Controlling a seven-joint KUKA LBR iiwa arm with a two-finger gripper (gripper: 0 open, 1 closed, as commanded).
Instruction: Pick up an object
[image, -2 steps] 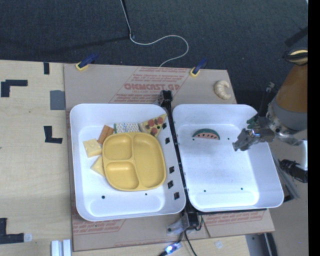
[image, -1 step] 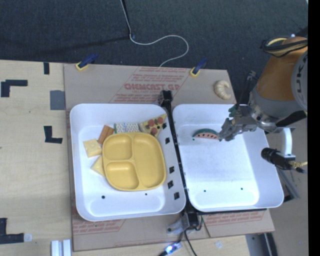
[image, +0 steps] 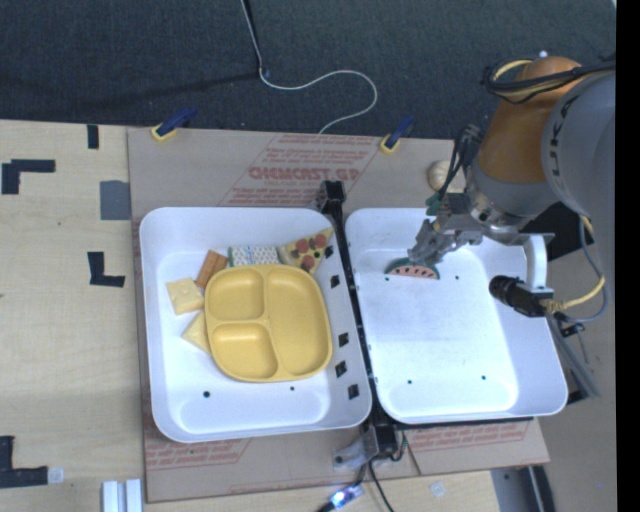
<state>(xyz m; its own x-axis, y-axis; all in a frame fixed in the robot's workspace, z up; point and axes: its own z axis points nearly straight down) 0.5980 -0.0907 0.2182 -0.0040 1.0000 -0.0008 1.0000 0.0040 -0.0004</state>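
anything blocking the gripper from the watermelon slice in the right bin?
Nothing visible. The gripper sits directly over the watermelon slice near the back of the right bin, with bare bin floor around the slice.

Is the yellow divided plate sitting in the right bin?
No, the yellow divided plate lies in the left bin, among small food pieces.

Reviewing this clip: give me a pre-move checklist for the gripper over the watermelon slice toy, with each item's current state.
1. Gripper above the watermelon slice: ok.
2. Slice lies in the right bin, apart from the walls: ok.
3. Slice between the fingers: cannot tell.
4. Nothing else crowding the slice: ok.
5. Yellow divided plate and other toys sit in the left bin, out of the way: ok.
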